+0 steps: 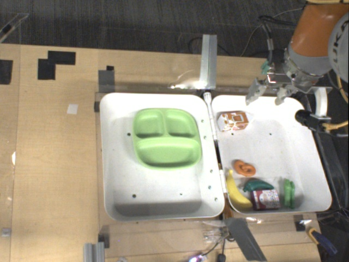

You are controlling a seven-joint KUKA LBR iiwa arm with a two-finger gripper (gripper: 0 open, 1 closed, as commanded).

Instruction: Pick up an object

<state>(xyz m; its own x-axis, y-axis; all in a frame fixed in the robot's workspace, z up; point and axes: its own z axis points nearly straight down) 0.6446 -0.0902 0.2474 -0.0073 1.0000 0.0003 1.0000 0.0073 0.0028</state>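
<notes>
Jaws [267,94] open, empty, above right bin's far edge; snack packet [233,121] below-left, apart.

Pale wooden bench [49,162] before dark carpet [136,10]

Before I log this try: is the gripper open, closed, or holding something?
Gripper: open, holding nothing, above the far edge of the right bin.

2 white bins [109,162]. 1 green divided plate [166,137]. 1 banana [236,190]. 1 orange ring-shaped piece [244,168]. 1 white-orange packet [233,121]. 1 dark red can [265,199]. 1 green can [288,193]. 1 teal item [258,185], unclear what.
</notes>
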